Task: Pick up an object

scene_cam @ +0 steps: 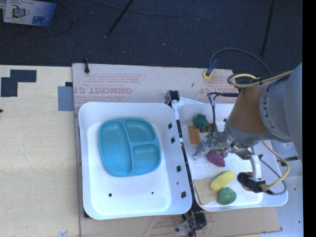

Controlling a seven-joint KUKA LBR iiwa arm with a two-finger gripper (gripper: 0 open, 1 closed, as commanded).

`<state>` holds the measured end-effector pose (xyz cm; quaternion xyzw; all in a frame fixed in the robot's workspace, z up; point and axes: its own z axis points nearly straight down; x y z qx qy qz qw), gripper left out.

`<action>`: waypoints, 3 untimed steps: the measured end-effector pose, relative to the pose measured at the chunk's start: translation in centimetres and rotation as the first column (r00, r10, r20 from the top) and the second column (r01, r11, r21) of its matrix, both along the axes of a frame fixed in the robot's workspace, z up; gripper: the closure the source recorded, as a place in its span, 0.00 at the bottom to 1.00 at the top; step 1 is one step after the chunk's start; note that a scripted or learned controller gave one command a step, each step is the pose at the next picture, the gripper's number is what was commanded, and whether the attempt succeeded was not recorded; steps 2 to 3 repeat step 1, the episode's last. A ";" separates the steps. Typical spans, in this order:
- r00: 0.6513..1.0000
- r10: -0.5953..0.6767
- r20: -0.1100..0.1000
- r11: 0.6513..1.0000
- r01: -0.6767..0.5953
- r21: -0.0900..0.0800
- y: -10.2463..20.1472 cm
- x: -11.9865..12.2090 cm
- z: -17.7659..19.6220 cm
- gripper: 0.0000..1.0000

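Gripper [205, 148] sits low in the right bin [276, 194], near that bin's left wall and about midway along it, at the end of the grey arm [276, 107] that comes in from the right; whether it is apart or together I cannot tell, and nothing can be seen clamped in it; a magenta piece [216, 157] lies just beside it on the near side, touching or nearly so; an orange-brown block [194, 135] lies just to its left, and a dark green lump [200, 121] lies farther back in the same bin; toward the front of the right bin a yellow corn cob [222, 179] rests partly on a tan slice [203, 190], with a round green piece [227, 196] touching the cob's near side; the left bin [89, 181] holds a blue divided plate [130, 146], lying flat; both bins stand on a cardboard sheet [123, 85] laid on the pale wooden desk [34, 157].
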<state>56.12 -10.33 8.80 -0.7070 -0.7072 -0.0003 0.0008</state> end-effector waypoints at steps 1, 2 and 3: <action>1.000 -0.002 -0.002 1.000 0.002 0.002 -0.1 0.0 1.0 1.00; 1.000 -0.002 -0.002 1.000 0.002 0.002 -0.1 0.0 1.0 1.00; 1.000 -0.002 -0.002 1.000 0.002 0.002 -0.1 0.0 1.0 1.00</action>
